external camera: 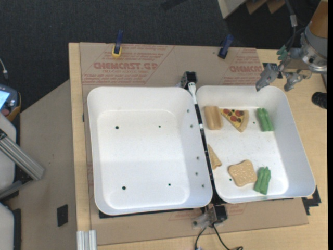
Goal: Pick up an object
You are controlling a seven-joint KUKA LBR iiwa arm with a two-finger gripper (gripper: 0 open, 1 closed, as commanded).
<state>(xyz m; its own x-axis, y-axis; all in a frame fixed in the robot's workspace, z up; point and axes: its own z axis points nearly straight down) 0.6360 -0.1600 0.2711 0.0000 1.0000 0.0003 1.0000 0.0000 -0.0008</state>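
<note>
Nearest candidate for the pick: the upper green piece [265, 119], lying in the right bin [296, 139] near its far right corner, long axis running roughly front to back along the bin's right side. Just to its left sits the pizza slice [235, 117], and left of that the tan roll [212, 117], hard against the divider between the bins. Toward the near edge you have the toast [242, 173] with a second green piece [262, 180] touching its right side, and a small tan wedge [213, 157] by the divider.

The claw [276, 80] hangs over the far rim of the right bin, above and slightly right of the upper green piece. Its fingers appear spread apart, nothing between them.

Judgement: you need to bring the claw toward the near edge and down; the fingers should straddle the green piece across its short width.

The left bin [99, 139] sits beside it on the tabletop [80, 87]
</note>
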